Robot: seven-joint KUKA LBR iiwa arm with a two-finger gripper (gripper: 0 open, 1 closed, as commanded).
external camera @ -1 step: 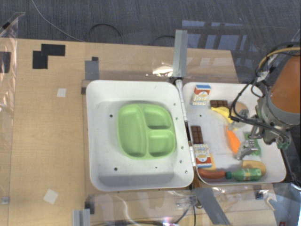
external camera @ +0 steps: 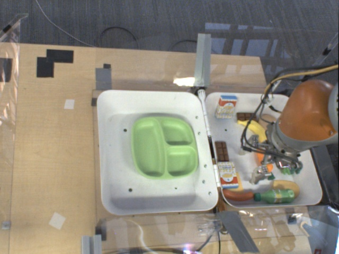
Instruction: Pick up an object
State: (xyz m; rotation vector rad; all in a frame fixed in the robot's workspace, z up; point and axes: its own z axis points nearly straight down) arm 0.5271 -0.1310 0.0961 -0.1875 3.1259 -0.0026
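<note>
My gripper (external camera: 261, 174) hangs low inside the right bin (external camera: 316, 184), under the orange-banded wrist (external camera: 307, 112). It is just above an orange carrot-like piece (external camera: 266, 166), which the arm partly hides. Close by lie a yellow banana (external camera: 253, 128), a brown chocolate bar (external camera: 221, 151), a small white carton (external camera: 228, 175), a red sausage (external camera: 238, 196), a green bottle (external camera: 274, 196) and a yellow-brown bun (external camera: 286, 185). I see nothing lifted off the bin floor.
The left bin (external camera: 114, 184) holds a green divided plate (external camera: 164, 147). A second carton (external camera: 226, 106) and another chocolate bar (external camera: 245, 116) lie at the back of the right bin. A metal post (external camera: 203, 62) stands behind the wall between the bins.
</note>
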